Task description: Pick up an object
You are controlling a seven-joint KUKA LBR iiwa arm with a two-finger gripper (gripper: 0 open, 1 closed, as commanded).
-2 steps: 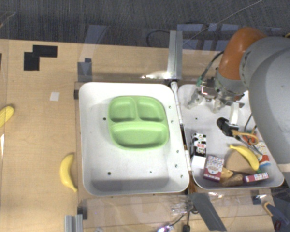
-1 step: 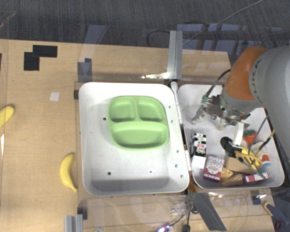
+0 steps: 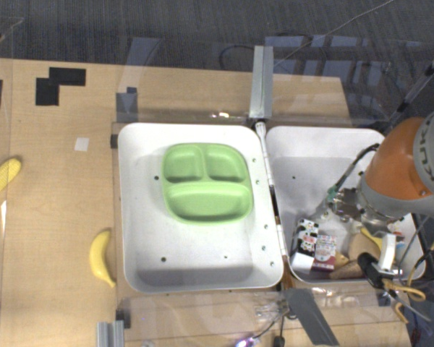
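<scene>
The gripper [image 3: 341, 214] hangs over the right bin [image 3: 307, 161], just above the boxes [image 3: 316, 246] heaped at that bin's near wall. I cannot tell how wide it stands. This looks like the approach; next it must descend onto one box and close.

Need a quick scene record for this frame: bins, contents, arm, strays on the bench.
left bin: green divided plate, roughly centred
right bin: small printed packs clustered in near-left corner
arm: over right bin, just right of the packs
bench: yellow banana beside left bin; corn cob at far left
</scene>
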